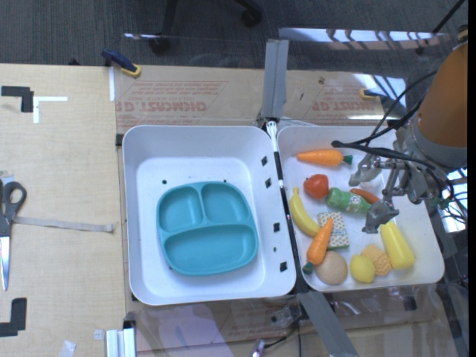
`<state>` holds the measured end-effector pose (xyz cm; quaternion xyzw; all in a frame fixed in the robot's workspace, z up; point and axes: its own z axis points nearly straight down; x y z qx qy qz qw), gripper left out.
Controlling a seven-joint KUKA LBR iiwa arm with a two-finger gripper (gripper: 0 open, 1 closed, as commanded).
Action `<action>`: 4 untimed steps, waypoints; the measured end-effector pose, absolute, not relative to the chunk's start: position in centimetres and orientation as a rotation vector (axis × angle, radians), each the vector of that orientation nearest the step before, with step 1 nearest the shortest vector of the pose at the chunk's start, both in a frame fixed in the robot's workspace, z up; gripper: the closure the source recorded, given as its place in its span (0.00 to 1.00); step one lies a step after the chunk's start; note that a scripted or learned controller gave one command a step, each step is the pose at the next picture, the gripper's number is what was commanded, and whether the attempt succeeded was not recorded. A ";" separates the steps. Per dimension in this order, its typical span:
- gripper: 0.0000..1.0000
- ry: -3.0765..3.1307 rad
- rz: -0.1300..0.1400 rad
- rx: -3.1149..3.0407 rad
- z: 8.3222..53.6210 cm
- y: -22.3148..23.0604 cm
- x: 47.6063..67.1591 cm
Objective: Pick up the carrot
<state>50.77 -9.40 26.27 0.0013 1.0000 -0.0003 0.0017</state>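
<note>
The claw (pixel 375 195) hangs with fingers apart, holding nothing. One orange plastic carrot (pixel 320 156) lies to its upper left; another orange carrot (pixel 320 242) lies lower left, so it may descend on the green vegetable (pixel 348 201) instead.

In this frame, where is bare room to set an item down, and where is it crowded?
Free: the white floor of the left bin around the teal divided plate, and the plate's compartments. Crowded: the right bin, packed with two carrots, banana, tomato and the gripper.
</note>
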 end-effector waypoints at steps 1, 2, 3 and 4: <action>0.00 3.092 0.000 0.535 9.2 -9.8 52.5; 0.00 3.022 -0.001 0.845 9.2 -9.2 61.0; 0.00 3.075 -0.007 0.748 9.1 -10.2 64.4; 1.00 3.055 -0.006 0.738 10.2 -10.2 64.8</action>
